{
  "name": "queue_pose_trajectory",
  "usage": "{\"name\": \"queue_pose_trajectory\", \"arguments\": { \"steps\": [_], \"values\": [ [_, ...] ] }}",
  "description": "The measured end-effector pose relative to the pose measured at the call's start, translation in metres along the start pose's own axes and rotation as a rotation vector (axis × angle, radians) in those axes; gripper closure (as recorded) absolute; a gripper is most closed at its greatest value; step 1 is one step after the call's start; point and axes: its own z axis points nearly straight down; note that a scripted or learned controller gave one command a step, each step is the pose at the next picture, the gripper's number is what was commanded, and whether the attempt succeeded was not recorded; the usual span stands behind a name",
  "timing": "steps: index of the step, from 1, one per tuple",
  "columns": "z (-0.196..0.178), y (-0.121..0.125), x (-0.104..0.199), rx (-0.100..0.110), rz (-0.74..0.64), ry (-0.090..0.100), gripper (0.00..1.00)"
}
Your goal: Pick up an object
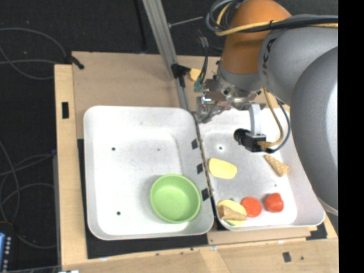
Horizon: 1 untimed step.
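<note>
My gripper [206, 111] hangs below the orange wrist band at the far left corner of the right bin [301, 206], close to the wall shared by the two bins. Nothing shows in its grasp. Well in front of it in the right bin lie a pale yellow piece [222, 168], a small tan piece [276, 165], a round red-orange item [251, 206], a red item [274, 202] and a tan chunk on a yellow-green item [232, 212] at the near left corner.
A green bowl [175, 198] sits at the near right of the left bin [114, 129]. A slanted metal post [162, 36] rises behind the bins, just left of the gripper. The bulky grey arm [310, 95] overhangs the right bin's right side.
</note>
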Motion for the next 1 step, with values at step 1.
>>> {"name": "queue_pose_trajectory", "arguments": {
  "steps": [1],
  "values": [
    [-0.0098, 0.0214, 0.0525, -0.002, -0.001, 0.001, 1.00]
  ]
}}
